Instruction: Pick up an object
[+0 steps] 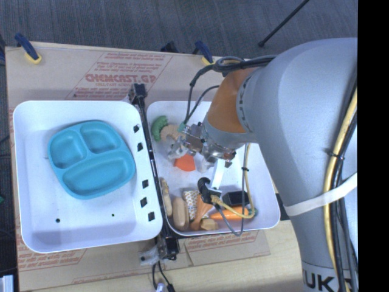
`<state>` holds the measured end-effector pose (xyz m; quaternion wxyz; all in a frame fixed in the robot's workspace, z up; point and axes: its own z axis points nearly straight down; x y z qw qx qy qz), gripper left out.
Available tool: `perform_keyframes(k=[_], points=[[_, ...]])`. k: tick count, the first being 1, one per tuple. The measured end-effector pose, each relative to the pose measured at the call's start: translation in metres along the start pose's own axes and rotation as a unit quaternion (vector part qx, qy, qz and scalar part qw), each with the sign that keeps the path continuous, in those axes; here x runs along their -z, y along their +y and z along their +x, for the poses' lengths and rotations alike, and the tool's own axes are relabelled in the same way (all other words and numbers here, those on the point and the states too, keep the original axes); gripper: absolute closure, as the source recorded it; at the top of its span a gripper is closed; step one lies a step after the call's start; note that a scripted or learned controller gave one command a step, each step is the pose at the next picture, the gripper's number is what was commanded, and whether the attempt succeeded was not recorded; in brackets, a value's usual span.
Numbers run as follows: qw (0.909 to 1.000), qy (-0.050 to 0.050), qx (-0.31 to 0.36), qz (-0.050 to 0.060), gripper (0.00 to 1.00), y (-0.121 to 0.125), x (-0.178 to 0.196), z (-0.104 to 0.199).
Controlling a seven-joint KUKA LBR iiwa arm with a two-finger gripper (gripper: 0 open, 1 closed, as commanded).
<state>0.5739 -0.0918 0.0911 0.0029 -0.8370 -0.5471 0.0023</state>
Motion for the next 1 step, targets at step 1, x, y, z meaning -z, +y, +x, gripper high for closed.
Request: perform_keyframes(k=[1], points=[[1.0000, 0.000, 0.002, 0.001, 1.00, -0.0001, 0.0102, 0.0005]])
